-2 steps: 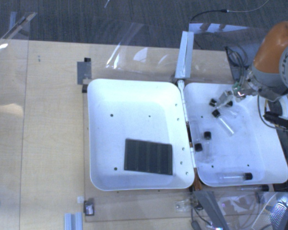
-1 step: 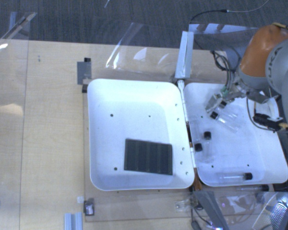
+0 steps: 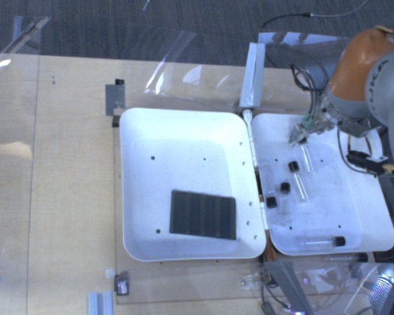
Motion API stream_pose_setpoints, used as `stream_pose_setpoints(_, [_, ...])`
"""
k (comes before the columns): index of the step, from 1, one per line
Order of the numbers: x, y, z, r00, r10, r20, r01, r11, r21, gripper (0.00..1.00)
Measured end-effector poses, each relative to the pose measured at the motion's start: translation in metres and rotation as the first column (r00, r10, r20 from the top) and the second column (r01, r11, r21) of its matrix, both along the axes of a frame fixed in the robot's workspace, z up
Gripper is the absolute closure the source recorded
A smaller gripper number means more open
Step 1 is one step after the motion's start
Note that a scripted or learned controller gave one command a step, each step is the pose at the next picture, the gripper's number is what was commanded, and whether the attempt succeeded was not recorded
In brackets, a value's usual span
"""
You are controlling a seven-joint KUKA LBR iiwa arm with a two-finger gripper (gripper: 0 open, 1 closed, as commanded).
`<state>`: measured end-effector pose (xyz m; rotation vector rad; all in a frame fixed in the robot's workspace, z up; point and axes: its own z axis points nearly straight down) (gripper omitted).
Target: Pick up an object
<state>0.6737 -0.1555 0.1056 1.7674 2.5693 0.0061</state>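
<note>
Fingers (image 3: pixel 301 135) low over right bin (image 3: pixel 374 231), spread or pressed together I cannot tell; clear tube (image 3: pixel 306 159) just below them, black caps (image 3: pixel 293 166) beside it, likely light, stiff, slippery, prone to rolling, best pinched across mid-length.

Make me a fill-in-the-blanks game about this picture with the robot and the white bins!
1. The dark ribbed mat lies in the ____ bin.
2. The gripper hovers over the ____ bin.
3. The band above the wrist is ____.
4. The colour of both bins is ____.

Missing words: left; right; orange; white
</note>
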Motion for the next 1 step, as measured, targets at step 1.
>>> stream_pose_setpoints(1, [-0.0062, 0.0457, 0.1007, 0.998, -0.057, -0.011, 0.057, 0.998, 0.010, 1.00])
